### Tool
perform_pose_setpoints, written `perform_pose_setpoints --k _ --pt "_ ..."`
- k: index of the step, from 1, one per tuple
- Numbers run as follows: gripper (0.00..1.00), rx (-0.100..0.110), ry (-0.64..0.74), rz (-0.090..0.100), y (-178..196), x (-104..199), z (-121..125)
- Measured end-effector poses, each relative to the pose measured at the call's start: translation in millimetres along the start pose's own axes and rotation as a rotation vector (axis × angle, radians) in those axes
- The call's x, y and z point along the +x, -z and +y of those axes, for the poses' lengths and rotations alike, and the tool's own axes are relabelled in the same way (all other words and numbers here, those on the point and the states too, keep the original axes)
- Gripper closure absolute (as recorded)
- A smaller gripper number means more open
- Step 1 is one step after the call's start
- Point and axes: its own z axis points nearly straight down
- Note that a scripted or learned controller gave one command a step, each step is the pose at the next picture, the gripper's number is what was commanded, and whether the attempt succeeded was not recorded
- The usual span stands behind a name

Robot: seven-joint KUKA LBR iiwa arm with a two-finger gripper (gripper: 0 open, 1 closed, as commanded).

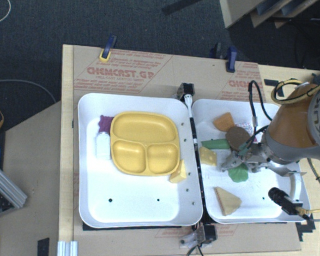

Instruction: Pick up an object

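The arm reaches into the right bin (293,213) and the hand (241,158) sits low among the objects near the bin's centre. Its state cannot be determined. A green round piece (238,174) lies just beside the hand, toward the bin's near wall; a brown disc (237,136) lies just beyond it; a tan wedge (227,201) rests near the bin's front wall — all appear to rest on the bin floor. Judgement: the approach is complete, but no lift is evident — grasp and raise remain.
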Motion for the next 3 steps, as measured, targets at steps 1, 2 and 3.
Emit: perform_pose_setpoints --k 1,2,3 --pt "1.0 -0.008 -0.002 -0.003 14.0 -0.9 1.6" --pt "1.0 -0.015 0.002 -0.005 72.7 8.3 3.5" --pt "1.0 -0.016 0.001 -0.006 120.2 0.1 1.8"
